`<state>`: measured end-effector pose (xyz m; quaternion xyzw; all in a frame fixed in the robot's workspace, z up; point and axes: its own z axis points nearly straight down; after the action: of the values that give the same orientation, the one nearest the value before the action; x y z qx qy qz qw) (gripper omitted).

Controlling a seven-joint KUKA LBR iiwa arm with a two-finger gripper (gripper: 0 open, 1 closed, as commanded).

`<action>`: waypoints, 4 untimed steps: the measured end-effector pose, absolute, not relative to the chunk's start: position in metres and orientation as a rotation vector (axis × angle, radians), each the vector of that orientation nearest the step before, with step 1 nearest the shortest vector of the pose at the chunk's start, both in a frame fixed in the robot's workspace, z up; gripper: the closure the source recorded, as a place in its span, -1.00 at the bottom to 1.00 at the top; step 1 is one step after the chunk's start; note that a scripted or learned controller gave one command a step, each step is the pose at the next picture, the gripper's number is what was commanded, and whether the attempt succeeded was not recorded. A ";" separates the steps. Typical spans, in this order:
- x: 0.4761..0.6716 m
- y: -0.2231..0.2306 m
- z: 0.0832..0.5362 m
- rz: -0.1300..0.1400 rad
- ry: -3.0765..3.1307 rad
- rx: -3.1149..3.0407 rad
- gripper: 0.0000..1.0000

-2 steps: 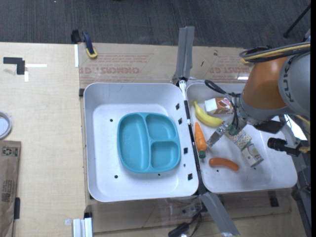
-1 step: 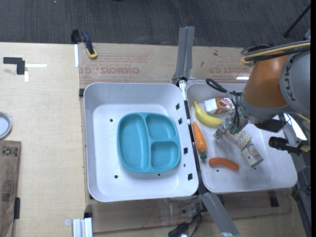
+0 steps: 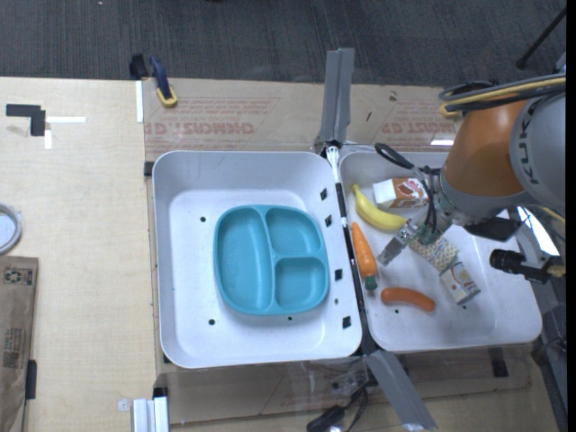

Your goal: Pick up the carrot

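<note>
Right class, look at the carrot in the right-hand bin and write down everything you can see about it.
The carrot is small, smooth and bright orange, plastic-looking like a toy, with a dark green stub at its lower end. It lies flat in the right bin, close along that bin's left wall, running almost straight up and down the picture. The banana lies just above it and the sausage below right. The gripper sits close beside it on the right.

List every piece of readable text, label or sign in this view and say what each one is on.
Red print on the cardboard strip behind the bins: upside down and blurred, unreadable.
Recycling-type symbol on the brown cardboard at the left edge: no words legible.
Small carton by the banana: printing too small to read.
Small carton near the sausage: unreadable.
</note>
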<state>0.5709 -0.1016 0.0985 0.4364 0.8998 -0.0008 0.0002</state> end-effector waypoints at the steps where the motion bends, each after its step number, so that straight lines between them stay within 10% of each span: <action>1: 0.636 -0.106 0.088 -0.027 2.603 1.822 -1.00; 2: 0.576 -0.106 0.090 -0.003 2.634 1.716 -1.00; 4: 0.635 -0.110 0.089 -0.020 3.015 1.018 -1.00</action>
<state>0.6354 -0.1097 0.0892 0.3197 0.9473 -0.0064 -0.0203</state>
